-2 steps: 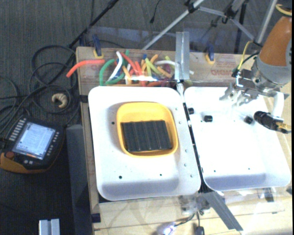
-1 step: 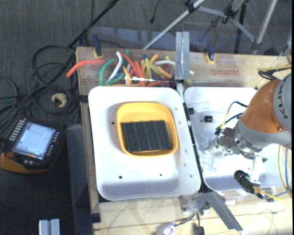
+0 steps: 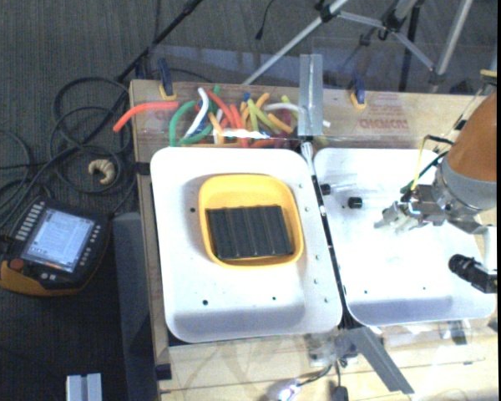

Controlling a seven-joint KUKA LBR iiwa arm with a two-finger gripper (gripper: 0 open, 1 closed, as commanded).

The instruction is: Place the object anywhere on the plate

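A yellow plate [image 3: 250,192] sits in the middle of the left white bin [image 3: 234,307]. A flat black ribbed rectangle [image 3: 249,231] lies on the plate and covers most of its inside. My gripper [image 3: 395,216] hangs low over the right white bin [image 3: 401,299], near its middle and pointing left. Nothing shows between its tips. It is well to the right of the plate, across the divide between the bins.
A small black piece [image 3: 354,200] lies on the right bin's floor, left of the gripper. Coloured cables [image 3: 225,117] are bundled along the bench's back edge. A pendant [image 3: 54,242] rests on the floor at the left.
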